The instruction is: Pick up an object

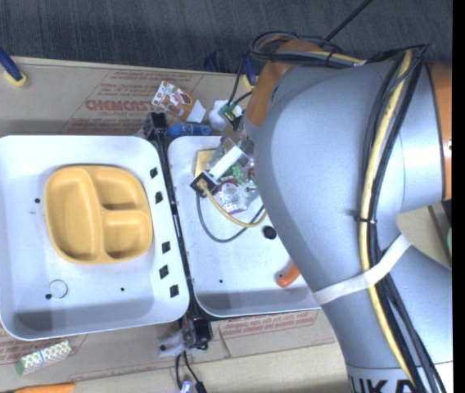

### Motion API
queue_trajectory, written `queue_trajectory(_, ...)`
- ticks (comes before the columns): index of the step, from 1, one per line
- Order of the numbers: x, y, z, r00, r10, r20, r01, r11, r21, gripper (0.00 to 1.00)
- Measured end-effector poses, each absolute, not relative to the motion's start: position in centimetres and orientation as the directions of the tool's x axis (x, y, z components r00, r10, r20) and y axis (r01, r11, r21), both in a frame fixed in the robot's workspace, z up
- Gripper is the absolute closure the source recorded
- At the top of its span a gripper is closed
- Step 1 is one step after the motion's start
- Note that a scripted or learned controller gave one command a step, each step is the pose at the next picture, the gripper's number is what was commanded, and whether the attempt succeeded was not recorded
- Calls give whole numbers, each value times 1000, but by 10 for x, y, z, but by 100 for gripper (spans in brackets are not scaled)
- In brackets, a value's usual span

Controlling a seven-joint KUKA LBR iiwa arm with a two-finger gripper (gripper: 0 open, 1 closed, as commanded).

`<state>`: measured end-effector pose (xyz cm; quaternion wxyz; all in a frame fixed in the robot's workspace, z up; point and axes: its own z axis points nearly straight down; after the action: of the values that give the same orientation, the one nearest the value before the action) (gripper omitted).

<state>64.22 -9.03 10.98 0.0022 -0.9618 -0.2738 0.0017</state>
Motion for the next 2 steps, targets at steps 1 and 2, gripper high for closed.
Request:
queue_trajectory(1,579,-136,96,947,321,7,321,-947,0,0)
queue_trajectory(2,612,-120,95,805,594,3,594,-805,3,0)
